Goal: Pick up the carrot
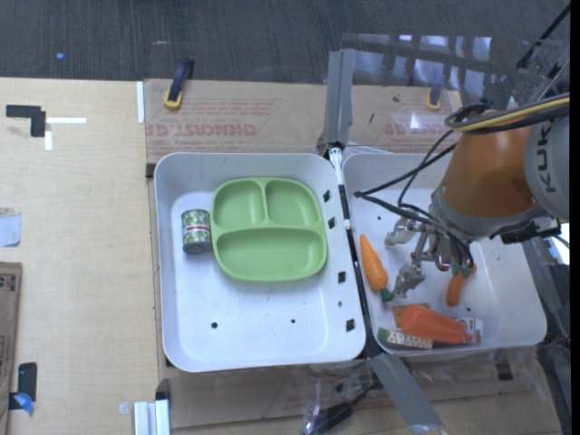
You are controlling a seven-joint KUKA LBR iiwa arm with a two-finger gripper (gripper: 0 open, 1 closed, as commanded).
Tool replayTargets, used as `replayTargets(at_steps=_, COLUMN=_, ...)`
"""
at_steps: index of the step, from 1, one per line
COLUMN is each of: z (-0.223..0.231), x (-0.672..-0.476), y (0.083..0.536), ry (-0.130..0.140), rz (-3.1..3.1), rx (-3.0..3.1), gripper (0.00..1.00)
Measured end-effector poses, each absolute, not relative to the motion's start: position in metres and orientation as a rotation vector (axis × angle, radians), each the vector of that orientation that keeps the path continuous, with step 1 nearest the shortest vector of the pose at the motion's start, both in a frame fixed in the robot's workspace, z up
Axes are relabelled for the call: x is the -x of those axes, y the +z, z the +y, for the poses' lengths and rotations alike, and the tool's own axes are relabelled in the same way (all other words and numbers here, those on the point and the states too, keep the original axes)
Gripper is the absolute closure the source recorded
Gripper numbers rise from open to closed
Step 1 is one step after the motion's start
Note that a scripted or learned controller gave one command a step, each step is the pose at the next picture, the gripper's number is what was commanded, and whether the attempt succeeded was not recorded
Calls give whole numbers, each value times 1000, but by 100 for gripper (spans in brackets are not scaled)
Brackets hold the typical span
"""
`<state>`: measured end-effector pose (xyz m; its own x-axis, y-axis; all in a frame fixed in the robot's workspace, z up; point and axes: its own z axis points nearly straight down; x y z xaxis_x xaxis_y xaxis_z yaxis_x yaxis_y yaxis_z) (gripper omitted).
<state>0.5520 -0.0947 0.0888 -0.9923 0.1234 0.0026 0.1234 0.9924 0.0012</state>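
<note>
A slanted overhead view of a workbench holding two shallow white plastic bins side by side.

Nearest the camera, along the front wall of the right-hand bin point(507, 338), lies a flat orange packet with a printed label strip point(433, 324). A little further in, two carrots lie on the bin floor. The larger orange carrot with a green tip point(372, 263) lies close to the divider between the bins, its green end pointing toward the front. A smaller orange carrot point(455, 288) lies to its right, beyond the packet.

Between the two carrots hangs the metal two-finger gripper point(410, 275), low over the bin floor and beside the larger carrot rather than around it. Its fingers are hard to separate from the wrist hardware and cables, so I cannot tell whether the jaws are spread or pressed together; no object is visible between them. Above it sits the broad orange band of the grey robot arm point(485, 175), reaching in from the right, with black cables looping across.

The left-hand bin point(263, 338) holds a light green plastic plate with three compartments point(269, 229) toward its back half, and a small tin can with a green label point(196, 231) just beside the plate's left edge.

Farthest away, a yellow-and-blue handled tool point(179, 82) lies on brown cardboard behind the bins.
</note>
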Motion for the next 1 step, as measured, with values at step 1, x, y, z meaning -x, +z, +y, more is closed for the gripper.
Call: replayTargets(at_steps=1, z=-152, x=-554, y=89, ry=-1, rz=-3116, rx=406, gripper=0)
